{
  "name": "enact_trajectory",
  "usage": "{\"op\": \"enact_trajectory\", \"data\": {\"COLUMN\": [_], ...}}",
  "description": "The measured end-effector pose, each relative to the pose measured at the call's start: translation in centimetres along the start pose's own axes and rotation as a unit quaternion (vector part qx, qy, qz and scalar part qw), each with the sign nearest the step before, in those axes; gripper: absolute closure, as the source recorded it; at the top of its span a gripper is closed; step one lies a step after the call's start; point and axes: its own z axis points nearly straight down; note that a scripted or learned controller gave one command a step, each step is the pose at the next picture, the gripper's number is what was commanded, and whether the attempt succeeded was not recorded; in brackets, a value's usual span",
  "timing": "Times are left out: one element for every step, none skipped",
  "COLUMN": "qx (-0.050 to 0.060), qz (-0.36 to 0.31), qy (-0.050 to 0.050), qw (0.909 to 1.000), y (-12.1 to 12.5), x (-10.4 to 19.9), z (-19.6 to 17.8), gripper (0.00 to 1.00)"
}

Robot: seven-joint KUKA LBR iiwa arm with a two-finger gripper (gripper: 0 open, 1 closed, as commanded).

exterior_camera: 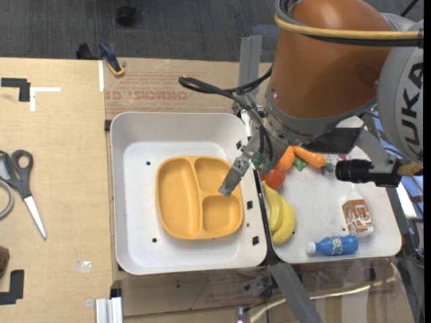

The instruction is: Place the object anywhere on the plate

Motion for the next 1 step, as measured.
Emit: {"op": "enact_trajectory", "data": {"qx": [0.0], "qz": [0.0], "qy": [0.0], "qw": [1.0], "y": [0.0], "x": [0.0], "z": [0.0], "gripper": [0.0]}}
